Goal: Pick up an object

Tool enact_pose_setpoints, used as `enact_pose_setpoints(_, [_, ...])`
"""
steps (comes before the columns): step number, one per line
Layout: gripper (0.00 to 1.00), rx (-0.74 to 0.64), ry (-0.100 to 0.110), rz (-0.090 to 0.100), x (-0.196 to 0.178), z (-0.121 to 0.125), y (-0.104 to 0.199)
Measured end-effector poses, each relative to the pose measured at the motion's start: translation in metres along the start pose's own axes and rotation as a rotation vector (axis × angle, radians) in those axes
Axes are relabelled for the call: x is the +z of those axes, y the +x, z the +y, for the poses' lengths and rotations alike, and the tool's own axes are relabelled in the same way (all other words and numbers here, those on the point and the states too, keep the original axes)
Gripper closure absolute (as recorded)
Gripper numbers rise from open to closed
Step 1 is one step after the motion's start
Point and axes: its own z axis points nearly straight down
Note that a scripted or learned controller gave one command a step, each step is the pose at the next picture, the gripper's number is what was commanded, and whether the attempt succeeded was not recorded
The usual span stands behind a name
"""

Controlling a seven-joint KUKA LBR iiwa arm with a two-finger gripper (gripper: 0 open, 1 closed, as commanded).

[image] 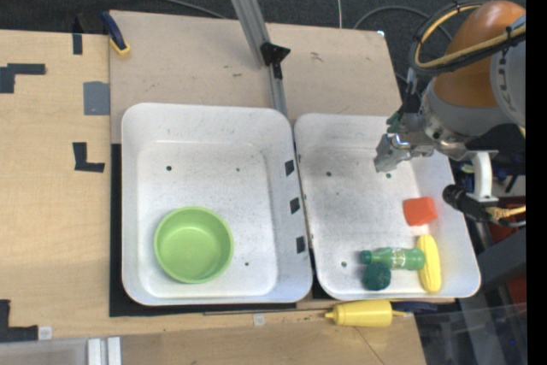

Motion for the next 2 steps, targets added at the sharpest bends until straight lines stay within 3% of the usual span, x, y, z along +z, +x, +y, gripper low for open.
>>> enact_pose_setpoints(1, [1.00, 0.000, -0.002, 0.000, -0.053, 0.001, 0.000])
enact_pose_setpoints(2, [1.00, -0.004, 0.004, 0.001, -0.052, 0.006, 0.045])
